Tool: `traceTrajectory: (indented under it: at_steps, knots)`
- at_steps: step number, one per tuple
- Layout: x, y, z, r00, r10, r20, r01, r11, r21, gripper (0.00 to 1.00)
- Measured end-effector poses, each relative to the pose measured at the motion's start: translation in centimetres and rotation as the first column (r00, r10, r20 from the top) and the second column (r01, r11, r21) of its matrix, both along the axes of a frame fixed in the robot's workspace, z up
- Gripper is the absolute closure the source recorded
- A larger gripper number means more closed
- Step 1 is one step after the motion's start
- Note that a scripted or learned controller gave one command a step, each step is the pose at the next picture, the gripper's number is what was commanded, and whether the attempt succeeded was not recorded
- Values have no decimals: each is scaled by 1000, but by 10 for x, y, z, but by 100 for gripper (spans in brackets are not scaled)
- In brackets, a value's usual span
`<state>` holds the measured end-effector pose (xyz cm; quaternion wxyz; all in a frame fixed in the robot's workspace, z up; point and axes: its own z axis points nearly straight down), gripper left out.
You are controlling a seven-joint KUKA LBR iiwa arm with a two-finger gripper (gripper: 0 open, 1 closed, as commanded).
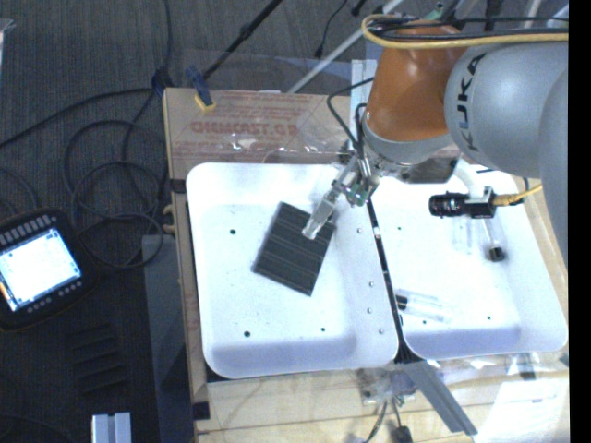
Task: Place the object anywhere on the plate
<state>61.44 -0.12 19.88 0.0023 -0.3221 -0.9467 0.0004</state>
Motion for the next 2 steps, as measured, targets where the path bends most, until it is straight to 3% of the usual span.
traceTrajectory:
  at_steps: [1,2]
  knots:
    - [-26,-36,36,997,-72,2,72,997,0,0]
    - [-43,-16,212,822,-570,4,570,821,-6,0]
